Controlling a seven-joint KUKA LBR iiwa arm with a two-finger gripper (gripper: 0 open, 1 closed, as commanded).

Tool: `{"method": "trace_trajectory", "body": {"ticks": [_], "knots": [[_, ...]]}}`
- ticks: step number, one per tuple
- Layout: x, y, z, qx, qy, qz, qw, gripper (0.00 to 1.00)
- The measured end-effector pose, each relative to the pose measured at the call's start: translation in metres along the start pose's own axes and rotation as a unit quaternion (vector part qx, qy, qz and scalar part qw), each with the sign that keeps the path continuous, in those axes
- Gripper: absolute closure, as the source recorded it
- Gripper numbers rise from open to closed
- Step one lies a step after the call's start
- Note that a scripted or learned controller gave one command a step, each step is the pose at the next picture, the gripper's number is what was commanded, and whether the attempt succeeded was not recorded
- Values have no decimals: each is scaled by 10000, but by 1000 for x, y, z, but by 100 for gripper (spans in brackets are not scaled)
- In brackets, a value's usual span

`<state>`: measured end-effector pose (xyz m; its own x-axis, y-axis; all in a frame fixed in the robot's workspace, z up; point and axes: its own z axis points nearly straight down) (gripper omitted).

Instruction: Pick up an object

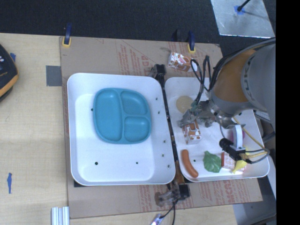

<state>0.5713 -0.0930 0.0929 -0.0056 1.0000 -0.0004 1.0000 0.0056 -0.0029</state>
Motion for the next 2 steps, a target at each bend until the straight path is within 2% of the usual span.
{"method": "trace_trajectory", "body": {"ticks": [1,2], "knots": [[0,1,-11,-1,7,-9,10000,100],[83,11,-99,-4,11,3,10000,100]]}}
